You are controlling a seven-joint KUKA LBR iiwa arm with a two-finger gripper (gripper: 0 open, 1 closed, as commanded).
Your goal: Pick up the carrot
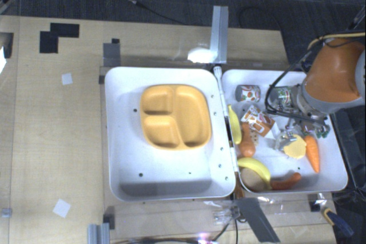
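Scene evenly lit from overhead, fairly bright. Glare spot seen on the metal post (pixel 219 37) up-left of the gripper (pixel 297 128). Soft shadow is cast along the near wall of the left bin (pixel 166 188), well left of the gripper. Whites of both bins slightly blown out. Overall focus soft; small items beside the gripper are poorly resolved. Dark floor beyond the bench is underexposed.
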